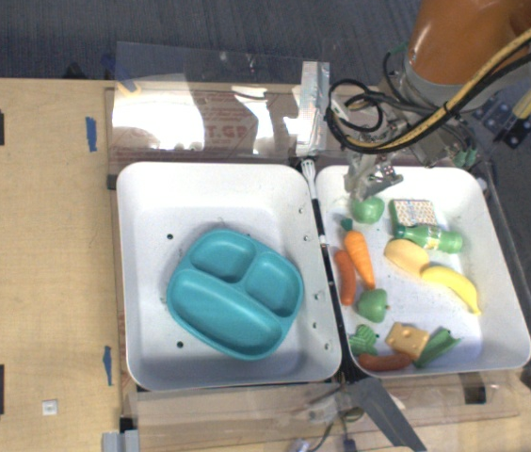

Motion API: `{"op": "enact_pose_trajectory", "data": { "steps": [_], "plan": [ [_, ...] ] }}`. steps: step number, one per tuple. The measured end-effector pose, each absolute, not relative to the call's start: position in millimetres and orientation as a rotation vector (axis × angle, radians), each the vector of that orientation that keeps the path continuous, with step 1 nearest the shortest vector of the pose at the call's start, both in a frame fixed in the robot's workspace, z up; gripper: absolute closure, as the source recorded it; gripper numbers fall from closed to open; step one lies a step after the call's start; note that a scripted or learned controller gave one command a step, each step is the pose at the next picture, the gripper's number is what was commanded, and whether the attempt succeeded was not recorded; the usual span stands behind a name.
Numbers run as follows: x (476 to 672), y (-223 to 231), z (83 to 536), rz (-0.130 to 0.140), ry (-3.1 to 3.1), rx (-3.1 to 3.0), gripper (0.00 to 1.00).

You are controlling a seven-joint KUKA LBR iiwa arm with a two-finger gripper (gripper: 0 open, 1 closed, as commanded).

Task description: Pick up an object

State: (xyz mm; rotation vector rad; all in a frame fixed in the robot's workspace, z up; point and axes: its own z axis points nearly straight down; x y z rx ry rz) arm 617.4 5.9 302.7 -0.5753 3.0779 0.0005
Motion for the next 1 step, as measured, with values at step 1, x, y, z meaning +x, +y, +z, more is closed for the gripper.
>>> {"op": "enact_pose_trajectory", "data": {
  "steps": [1],
  "plan": [
    [619.4,6.8,315.6,-0.001,3.066,-0.574,1.0]
  ]
}}
